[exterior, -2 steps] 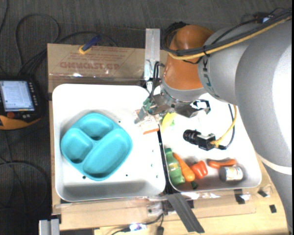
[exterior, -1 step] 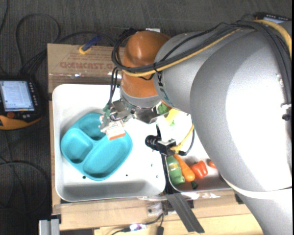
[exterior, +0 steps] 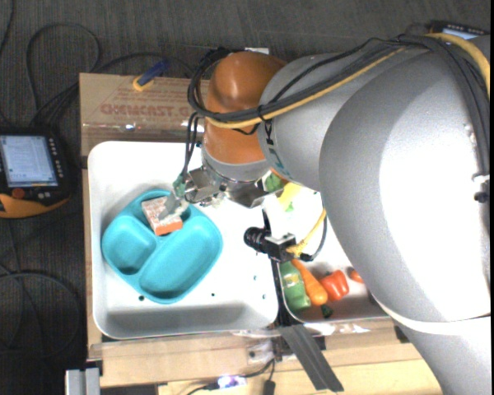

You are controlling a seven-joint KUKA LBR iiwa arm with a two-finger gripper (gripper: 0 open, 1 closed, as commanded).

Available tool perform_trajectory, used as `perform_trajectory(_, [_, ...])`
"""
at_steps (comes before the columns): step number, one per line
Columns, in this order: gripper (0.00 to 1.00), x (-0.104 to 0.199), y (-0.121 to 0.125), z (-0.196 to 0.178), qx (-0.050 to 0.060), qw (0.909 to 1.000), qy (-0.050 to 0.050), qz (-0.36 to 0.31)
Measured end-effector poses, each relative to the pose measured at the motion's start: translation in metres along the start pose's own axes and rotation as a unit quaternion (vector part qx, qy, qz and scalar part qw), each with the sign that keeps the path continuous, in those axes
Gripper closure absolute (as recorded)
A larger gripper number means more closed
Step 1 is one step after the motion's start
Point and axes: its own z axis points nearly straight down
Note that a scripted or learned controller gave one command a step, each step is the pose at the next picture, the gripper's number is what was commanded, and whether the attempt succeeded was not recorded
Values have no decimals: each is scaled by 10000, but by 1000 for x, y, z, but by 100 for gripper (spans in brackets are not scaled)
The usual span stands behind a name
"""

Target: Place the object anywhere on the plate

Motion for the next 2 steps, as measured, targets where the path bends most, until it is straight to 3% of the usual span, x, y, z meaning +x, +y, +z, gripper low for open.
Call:
perform_trajectory(1, [100, 2, 0, -8, 15, 10000, 8, -11])
perform_trajectory(2, [0, 2, 0, -8, 16, 10000, 9, -11])
